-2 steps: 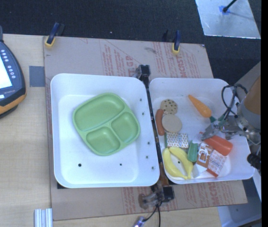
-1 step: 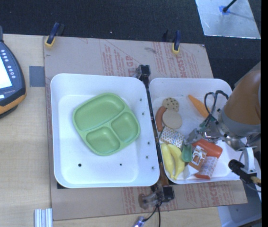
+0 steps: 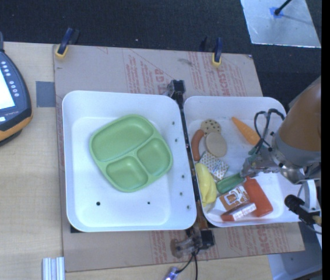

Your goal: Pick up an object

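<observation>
Hovering at three o'clock in the right bin (image 3: pixel 281 107), the hand (image 3: pixel 252 167) (open or closed, I cannot tell) should drop squarely onto the green pickle (image 3: pixel 230 183) beneath it.

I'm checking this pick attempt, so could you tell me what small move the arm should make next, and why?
Probably a short descent straight down. The gripper sits low in the right bin, directly beside the upper end of the green object that lies between the yellow item and the orange packet. I cannot tell whether anything is between its fingers yet, so lifting seems premature.
</observation>
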`<move>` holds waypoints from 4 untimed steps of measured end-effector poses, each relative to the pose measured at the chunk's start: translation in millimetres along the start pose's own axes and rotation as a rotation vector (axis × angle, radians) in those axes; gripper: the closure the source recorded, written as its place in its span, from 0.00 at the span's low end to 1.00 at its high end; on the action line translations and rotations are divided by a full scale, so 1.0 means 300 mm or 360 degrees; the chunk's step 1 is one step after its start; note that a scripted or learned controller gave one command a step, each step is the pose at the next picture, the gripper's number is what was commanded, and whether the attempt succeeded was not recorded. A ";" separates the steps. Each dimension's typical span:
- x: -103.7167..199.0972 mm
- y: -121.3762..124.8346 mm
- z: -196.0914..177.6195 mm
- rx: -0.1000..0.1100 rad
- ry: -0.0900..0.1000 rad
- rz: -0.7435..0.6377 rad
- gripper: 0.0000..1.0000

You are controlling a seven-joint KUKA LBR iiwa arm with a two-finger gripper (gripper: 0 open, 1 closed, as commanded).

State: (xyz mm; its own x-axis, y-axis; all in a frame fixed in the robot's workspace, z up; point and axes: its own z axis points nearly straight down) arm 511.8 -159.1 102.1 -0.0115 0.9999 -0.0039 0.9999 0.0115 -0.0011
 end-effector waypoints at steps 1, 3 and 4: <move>0.001 0.000 0.000 0.0000 0.0000 0.0000 0.00; 0.107 0.380 0.033 0.0002 0.0008 0.0014 0.00; 0.106 0.380 -0.001 0.0004 0.0008 0.0008 1.00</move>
State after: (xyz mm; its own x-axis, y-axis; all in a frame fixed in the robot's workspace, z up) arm 625.3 -126.0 102.2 -0.0067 1.0000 0.0013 1.0000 0.0067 -0.0038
